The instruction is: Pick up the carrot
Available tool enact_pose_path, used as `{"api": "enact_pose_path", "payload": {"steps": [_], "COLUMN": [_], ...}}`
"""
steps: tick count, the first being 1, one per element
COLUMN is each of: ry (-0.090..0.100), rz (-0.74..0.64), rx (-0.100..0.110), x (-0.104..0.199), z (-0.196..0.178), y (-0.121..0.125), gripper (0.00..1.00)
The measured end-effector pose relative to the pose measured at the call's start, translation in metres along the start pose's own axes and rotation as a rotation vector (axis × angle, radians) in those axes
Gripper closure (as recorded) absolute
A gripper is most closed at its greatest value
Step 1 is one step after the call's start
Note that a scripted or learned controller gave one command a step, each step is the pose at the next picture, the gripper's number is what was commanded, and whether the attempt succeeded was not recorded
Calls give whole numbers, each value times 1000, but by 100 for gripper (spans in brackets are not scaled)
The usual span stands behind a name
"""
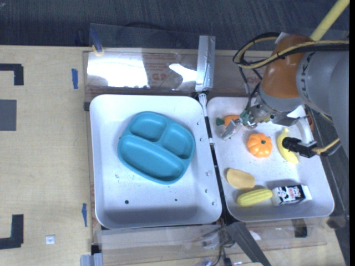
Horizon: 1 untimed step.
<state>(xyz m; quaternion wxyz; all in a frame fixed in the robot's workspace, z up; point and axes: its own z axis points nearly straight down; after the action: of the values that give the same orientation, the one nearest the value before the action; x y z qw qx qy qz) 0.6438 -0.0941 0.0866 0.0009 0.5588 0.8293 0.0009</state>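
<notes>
In the right bin (319, 201), near its back-left corner, you see the carrot (229, 119) lying just beside the gripper (237, 124), on its left; you cannot tell how the gripper is set. The pumpkin (260, 145) sits close on the gripper's near side, and the bin's left wall runs close by the carrot.

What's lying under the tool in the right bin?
A carrot, its orange end showing just left of the tool. The rest of it is covered by the tool, so its full length can't be seen.
</notes>
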Motion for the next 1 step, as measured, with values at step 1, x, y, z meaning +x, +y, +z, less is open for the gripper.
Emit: {"api": "enact_pose_path", "payload": {"steps": [1], "ry": [31], "rz": [-67], "rx": [35], "x": [-20], "z": [3], "y": [9], "gripper": [0]}}
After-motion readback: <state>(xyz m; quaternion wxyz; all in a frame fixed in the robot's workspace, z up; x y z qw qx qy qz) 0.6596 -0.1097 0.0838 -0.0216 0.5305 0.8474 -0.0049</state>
